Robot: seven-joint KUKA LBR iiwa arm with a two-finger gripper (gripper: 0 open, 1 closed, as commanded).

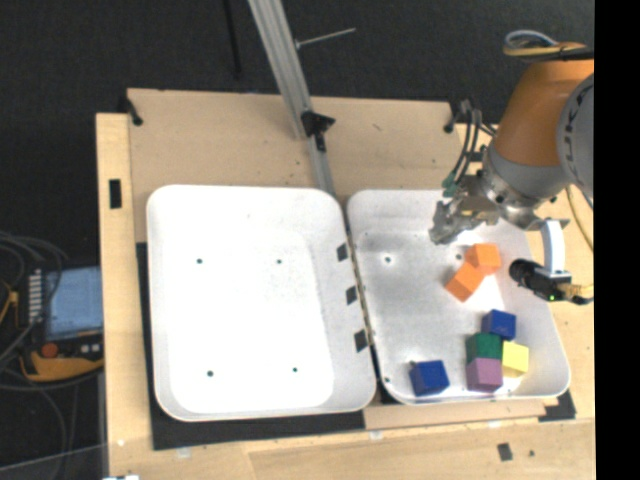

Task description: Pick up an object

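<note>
At the far left, off the desk, a blue-screened handheld unit lies among dark cables, partly cut off by the frame edge. The left bin sits on the desk with only a few small dark dots on its floor. A slanted metal rail runs from the top edge down to the gap between the bins, its upper end out of frame.

The right bin holds all the blocks. A blue cube lies near its front rim. Farther right, two orange blocks touch each other, one a little behind the other. Near the front right corner is a tight cluster: a blue block at the back, a green block largely hidden by its neighbours, a purple block in front and a yellow block beside it.

The pincer hangs over the back of the right bin, just behind and left of the orange blocks, apart from them. It is small and blurred against the wrist; whether its tips are spread or pressed together cannot be told. The arm is cut off at the right.
</note>
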